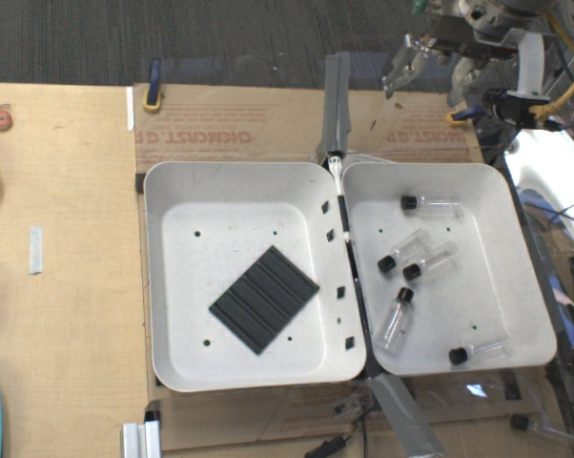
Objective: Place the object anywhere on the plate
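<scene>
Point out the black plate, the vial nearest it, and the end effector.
Plate (264,299): camera view, centre of its ridged top.
Vial (402,255): camera view, clear body.
End effector (399,72): camera view, between its fingertips.

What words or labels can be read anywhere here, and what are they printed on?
"CHEMCAST GP": red print, upside down, on the cardboard sheet behind the left bin.
More red print on the cardboard behind the right bin: too blurred and hidden to read.
Vials: no readable labels.
</scene>
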Controlling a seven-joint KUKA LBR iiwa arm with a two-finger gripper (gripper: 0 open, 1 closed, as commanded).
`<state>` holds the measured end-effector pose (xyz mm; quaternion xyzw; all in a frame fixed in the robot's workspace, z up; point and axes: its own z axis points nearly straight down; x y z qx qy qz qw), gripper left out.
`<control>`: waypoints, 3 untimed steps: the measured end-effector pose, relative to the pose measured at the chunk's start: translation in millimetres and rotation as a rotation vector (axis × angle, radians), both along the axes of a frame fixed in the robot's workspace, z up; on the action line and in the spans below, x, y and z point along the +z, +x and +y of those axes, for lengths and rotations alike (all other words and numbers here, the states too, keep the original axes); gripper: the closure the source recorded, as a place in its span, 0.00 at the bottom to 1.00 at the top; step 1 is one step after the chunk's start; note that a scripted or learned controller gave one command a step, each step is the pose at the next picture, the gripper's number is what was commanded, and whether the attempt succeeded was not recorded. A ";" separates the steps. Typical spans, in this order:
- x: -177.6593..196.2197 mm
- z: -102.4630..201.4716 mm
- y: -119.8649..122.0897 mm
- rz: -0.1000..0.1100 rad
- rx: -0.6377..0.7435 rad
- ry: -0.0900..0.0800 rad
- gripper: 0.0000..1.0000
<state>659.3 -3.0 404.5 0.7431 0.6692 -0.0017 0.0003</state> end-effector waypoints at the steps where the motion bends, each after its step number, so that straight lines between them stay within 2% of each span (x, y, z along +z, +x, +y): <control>1: 27.3 -11.3 0.3 -0.001 0.534 0.001 0.00; 2: 27.3 -11.3 0.3 -0.001 0.534 0.001 0.00; 3: 35.4 -11.7 1.3 -0.001 0.535 -0.001 1.00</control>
